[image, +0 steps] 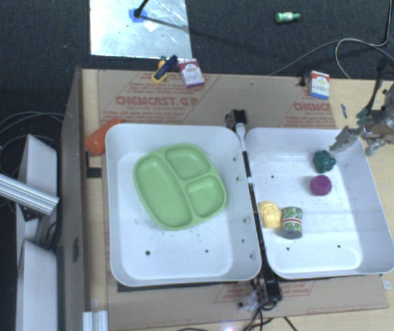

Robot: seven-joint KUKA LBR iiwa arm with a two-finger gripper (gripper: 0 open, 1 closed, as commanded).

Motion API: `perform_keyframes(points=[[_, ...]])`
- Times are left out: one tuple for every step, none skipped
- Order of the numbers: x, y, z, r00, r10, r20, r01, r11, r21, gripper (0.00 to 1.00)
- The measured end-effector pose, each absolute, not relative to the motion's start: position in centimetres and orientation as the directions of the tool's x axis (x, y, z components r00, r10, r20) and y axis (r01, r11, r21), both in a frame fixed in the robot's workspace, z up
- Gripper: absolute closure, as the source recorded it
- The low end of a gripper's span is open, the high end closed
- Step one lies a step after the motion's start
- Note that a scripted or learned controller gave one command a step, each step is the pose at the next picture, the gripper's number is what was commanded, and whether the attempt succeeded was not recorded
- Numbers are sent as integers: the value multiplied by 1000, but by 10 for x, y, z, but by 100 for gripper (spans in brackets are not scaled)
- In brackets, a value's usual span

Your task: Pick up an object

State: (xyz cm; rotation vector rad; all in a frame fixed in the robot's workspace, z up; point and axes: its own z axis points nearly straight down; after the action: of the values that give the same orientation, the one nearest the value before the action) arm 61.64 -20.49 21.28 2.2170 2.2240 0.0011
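Bins sit side by side on the bench: the left bin [125, 254] holds a green divided plate [179, 185], and the right bin [369, 243] holds a yellow corn piece [270, 214] touching a small green-labelled can [292, 222], with a purple ball [321, 185] and a dark teal object [324, 161] further back. Over that bin's far right corner hangs the gripper [355, 141], fingers spread wide with nothing between them, near the teal object.
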Motion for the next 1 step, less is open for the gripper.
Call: perform_keyframes(points=[[658, -188, 84, -5, 1000, 0, 1000, 5, 1, 0]])
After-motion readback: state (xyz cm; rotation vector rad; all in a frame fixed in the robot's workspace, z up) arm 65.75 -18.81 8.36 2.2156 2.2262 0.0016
